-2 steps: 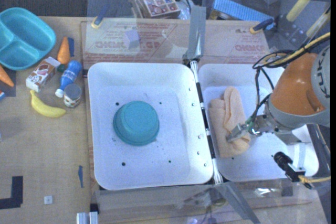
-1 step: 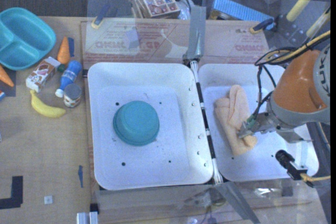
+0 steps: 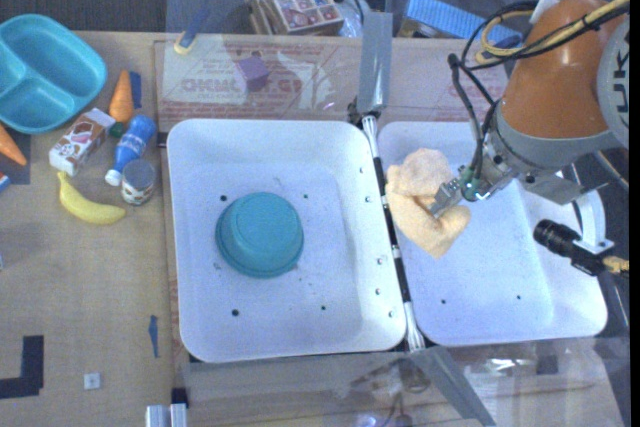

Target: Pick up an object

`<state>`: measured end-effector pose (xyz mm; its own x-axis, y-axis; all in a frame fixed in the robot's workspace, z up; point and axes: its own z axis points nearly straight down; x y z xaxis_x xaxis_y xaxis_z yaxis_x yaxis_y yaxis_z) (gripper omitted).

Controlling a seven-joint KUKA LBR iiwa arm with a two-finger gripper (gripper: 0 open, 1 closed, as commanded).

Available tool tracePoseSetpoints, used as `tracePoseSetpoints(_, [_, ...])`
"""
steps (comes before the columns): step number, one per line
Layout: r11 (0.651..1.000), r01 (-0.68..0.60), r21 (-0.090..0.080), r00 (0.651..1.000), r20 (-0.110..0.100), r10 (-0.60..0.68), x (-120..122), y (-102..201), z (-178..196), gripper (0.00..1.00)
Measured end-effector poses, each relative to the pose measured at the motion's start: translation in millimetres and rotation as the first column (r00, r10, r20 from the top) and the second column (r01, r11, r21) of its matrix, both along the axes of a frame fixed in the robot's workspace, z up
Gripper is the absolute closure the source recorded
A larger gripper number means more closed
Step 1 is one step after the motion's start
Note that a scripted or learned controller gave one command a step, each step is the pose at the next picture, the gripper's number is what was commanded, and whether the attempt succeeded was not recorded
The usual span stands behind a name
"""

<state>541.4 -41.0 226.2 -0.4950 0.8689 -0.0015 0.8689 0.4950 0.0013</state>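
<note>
Two white bins are sitting side by side on the bench. Yellow cloth (image 3: 425, 200) is lying crumpled in the right bin (image 3: 520, 305), up against its left wall, directly under the gripper (image 3: 452, 196). Arm (image 3: 555, 75) is reaching in from the right, orange band above the wrist, gripper tip pointing down-left into the cloth's right half. Fingertips are touching or pressing into the fabric; cloth is bunching around them. Can't tell how far the fingers are spread, the tip is too small and partly buried in folds, so can't confirm a pinch. Cloth is resting on the bin floor, not lifted. Teal bowl (image 3: 260, 233) is sitting upside down in the left bin (image 3: 200, 155), well apart from the gripper. Banana (image 3: 85, 203), bottle (image 3: 131, 147) and teal dish (image 3: 45, 70) are lying on the bench left of the bins.
</note>
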Motion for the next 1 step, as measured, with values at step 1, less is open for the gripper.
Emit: tracePoseSetpoints(1, [0.954,0.300,0.000,0.954,0.001,-0.300,75.1,-19.8,-13.3,1.00])
